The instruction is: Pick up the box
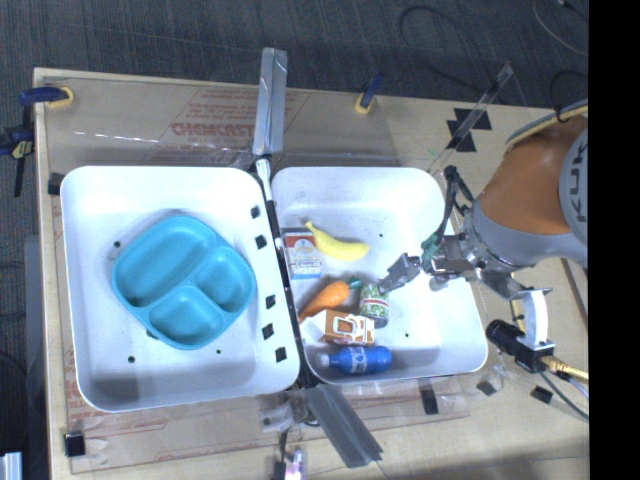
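1. Hand of the grey arm reaches from the right into the right white bin, just above a small green can; if it is spread or pressed together I cannot tell.
2. The small white and red box lies near the left wall of this bin, beside a yellow banana.
3. An orange carrot, an orange and white carton and a blue bottle lie below.
4. The left white bin holds a blue divided plastic tray.
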`<state>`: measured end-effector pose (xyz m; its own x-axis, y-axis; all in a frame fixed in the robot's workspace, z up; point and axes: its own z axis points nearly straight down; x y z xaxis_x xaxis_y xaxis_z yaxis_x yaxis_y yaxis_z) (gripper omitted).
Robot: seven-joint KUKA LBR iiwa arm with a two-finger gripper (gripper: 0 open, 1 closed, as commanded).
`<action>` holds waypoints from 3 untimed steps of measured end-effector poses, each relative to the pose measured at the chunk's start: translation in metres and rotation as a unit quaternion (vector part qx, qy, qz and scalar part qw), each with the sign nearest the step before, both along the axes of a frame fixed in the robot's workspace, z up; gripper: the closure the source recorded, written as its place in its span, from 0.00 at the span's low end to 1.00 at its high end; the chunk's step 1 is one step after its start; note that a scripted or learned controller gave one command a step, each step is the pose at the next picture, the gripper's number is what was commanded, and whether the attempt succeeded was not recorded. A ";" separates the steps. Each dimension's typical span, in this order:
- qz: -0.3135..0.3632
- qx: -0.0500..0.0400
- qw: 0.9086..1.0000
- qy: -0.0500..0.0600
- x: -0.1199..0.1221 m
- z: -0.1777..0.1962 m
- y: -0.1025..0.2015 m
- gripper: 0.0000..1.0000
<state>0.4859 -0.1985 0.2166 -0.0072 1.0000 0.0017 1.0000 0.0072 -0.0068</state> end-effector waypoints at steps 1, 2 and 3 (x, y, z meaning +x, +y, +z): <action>-0.052 -0.001 0.999 -0.003 -0.005 -0.112 0.037 0.00; -0.152 -0.001 0.988 0.000 0.067 -0.074 0.051 0.00; -0.164 0.000 0.986 0.000 0.004 -0.127 0.034 0.00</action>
<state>0.4904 -0.1641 0.0895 0.3171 0.9484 0.0011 0.9484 -0.3171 -0.0060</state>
